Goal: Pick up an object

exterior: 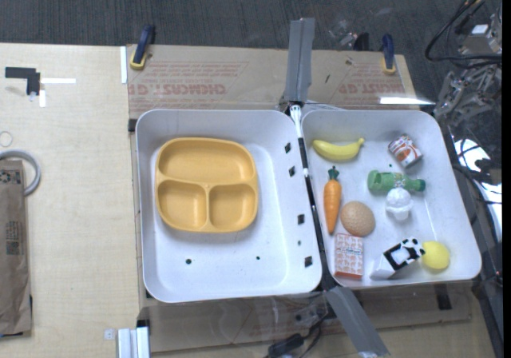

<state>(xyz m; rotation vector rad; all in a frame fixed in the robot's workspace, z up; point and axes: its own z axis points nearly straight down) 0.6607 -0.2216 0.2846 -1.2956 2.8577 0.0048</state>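
The right bin (455, 188) holds several small objects. A yellow banana (338, 149) lies at its back left, with a red and white can (405, 150) at the back right. A green bottle (394, 182) lies on its side above a white lump (398, 201). An orange carrot (332, 198) points toward the front along the left wall, beside a brown egg-shaped thing (358, 218). At the front are a red and white carton (349, 256), a black and white toy (403, 255) and a yellow lemon (435, 256).
The left bin (160, 268) bears a yellow divided plate (207, 184). Brown cardboard (215, 81) with two blue clamps (144, 46) lies behind the bins. Cables and metal parts (471, 69) crowd the right edge. A paper bag (12, 244) lies at the far left.
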